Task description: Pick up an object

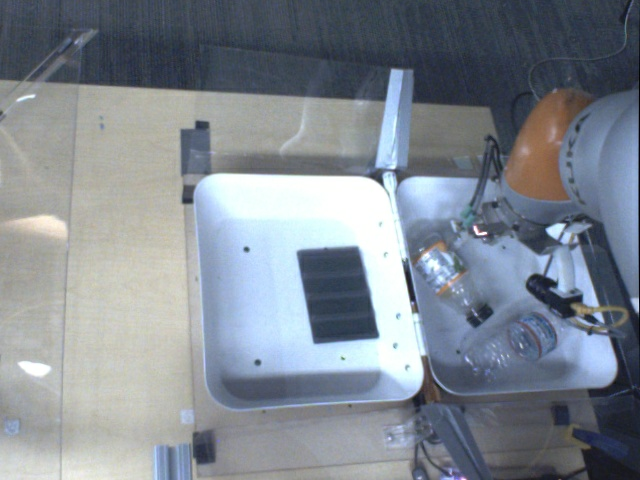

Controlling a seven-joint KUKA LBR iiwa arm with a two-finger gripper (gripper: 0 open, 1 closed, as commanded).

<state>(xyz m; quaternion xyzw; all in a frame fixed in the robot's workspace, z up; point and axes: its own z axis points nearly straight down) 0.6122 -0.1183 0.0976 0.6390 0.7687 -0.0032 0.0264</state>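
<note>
Claw (480, 230) grip: can't tell. Best to drop straight onto bottle (445, 273) mid right bin (600, 368), squeezing across its narrow body.

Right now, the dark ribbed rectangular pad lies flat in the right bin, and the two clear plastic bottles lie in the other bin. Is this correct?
Not quite: the bins are swapped. The camera view shows the dark ribbed pad lying flat in the left bin, while the two clear plastic bottles, one with an orange label and one near the front, lie in the right bin.
</note>
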